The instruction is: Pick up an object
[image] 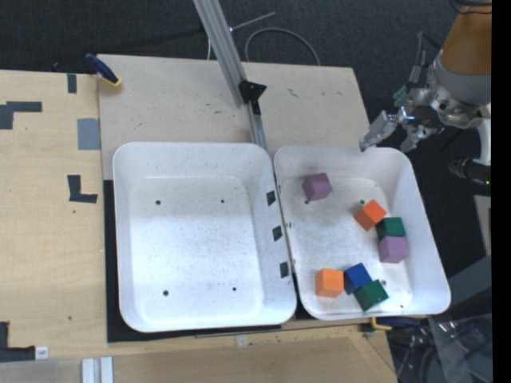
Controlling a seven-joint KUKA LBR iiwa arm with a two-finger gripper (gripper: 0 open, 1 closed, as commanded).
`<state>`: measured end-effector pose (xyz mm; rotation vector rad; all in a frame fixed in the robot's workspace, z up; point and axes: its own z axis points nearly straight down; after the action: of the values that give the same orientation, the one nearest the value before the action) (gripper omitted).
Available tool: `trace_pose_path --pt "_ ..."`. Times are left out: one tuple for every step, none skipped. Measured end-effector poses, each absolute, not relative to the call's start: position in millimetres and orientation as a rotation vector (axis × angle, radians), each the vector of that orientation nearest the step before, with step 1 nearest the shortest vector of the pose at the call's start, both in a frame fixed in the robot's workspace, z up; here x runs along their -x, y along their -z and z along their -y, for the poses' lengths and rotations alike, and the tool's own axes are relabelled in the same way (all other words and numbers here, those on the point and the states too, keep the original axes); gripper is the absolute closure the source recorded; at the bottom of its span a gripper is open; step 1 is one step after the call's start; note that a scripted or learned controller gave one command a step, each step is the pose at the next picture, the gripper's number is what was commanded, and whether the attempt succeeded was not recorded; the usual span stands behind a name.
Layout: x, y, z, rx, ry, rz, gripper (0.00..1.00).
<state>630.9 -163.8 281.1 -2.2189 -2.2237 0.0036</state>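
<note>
seven blocks lie in the right bin (415, 183); at its two o'clock corner the gripper (389, 134) hovers, fingers spread, holding nothing.

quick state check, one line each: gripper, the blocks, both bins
gripper: above the right bin's far rim, holding nothing
purple block: alone, far end of the right bin
orange, green, purple blocks: clustered by the right wall
orange, blue, green blocks: touching, near end
right bin: seven blocks
left bin: no blocks

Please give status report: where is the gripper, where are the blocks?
Gripper above right bin's far rim, holding nothing. Seven blocks in that bin, nearest the purple block. Nothing between them.
</note>
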Motion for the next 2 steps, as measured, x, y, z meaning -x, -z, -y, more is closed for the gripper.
trace_pose_path --pt "-680.4 -174 135 2.213 -0.008 2.220 0.00" --pt "-627.3 -252 148 2.225 0.002 2.224 0.00"
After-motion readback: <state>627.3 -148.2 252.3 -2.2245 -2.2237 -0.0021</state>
